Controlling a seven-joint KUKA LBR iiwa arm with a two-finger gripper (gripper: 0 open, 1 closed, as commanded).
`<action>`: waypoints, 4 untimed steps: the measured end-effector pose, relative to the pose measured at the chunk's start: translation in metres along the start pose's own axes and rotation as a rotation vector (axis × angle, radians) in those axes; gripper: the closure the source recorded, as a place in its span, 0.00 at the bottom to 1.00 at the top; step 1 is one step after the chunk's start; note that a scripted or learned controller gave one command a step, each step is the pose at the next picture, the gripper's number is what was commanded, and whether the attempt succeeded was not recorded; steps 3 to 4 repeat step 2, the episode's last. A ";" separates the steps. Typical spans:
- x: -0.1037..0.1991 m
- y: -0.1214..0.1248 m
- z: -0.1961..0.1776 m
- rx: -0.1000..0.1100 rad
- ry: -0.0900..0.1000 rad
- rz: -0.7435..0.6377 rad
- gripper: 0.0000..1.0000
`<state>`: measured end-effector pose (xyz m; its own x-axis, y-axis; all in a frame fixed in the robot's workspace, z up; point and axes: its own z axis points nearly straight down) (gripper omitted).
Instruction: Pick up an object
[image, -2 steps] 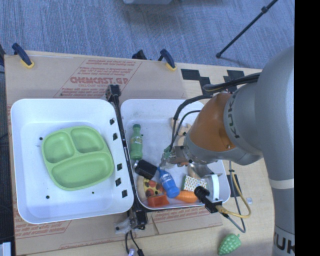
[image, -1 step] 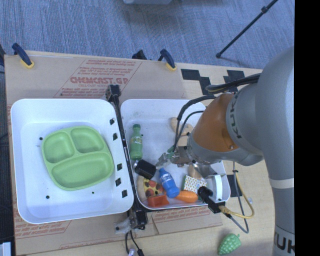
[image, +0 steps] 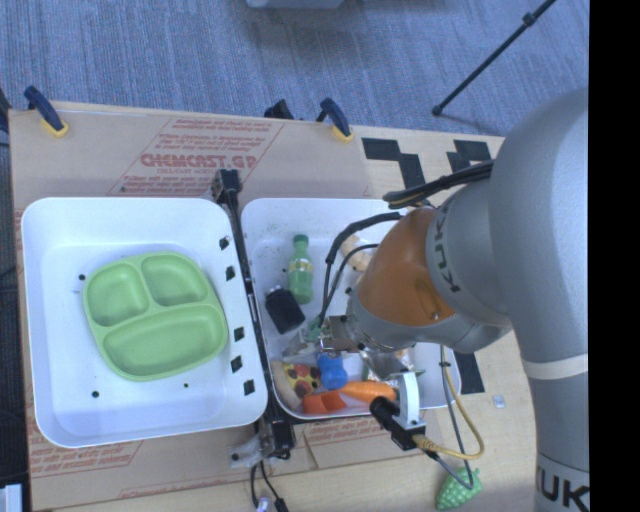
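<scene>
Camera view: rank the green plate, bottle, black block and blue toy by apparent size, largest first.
1. Green plate
2. Bottle and black block: too alike to split
3. Blue toy

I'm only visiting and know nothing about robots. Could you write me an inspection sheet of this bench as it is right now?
Surface: printed cardboard bench, left bin and right bin, both white.
Job's things: right bin holds green bottle, black block, blue piece, orange piece.
Clutter: green divided plate in left bin.
Grippers: gripper low over right bin's near end.
Cables: black cables looped above the right bin.
Surroundings: blue carpet; clamps on bench edge.
</scene>
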<state>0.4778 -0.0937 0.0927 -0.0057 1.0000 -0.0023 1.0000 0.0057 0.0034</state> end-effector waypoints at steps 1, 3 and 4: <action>0.001 0.000 -0.009 0.005 0.002 -0.007 1.00; 0.057 0.000 -0.108 0.006 0.004 -0.001 1.00; 0.057 0.000 -0.108 0.006 0.004 -0.001 1.00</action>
